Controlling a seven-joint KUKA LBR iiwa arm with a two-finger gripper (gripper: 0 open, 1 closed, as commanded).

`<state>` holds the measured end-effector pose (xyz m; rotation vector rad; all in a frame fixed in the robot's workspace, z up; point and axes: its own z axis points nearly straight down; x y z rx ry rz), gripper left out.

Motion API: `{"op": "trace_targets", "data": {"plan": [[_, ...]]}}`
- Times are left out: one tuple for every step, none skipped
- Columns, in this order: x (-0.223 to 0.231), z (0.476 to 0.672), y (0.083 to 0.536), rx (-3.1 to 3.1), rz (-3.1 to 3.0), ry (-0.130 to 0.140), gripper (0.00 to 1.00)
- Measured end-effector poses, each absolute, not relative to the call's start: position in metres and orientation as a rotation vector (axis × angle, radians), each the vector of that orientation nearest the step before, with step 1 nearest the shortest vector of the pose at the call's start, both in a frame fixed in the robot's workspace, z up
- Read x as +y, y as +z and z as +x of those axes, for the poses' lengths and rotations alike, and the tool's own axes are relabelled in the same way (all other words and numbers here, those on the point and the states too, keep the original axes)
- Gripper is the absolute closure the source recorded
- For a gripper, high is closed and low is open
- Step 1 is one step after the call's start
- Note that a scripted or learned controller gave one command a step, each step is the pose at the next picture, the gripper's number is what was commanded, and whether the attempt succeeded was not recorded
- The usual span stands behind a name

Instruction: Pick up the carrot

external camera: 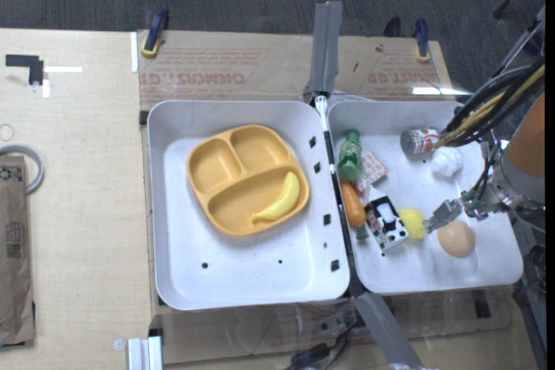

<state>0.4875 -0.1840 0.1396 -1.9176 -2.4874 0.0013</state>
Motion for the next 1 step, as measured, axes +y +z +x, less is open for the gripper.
{"op": "trace_targets", "data": {"plan": [[-0.1986, 0.4772, 0.0912, -2.485, -1.921, 0.001, 0.00]]}}
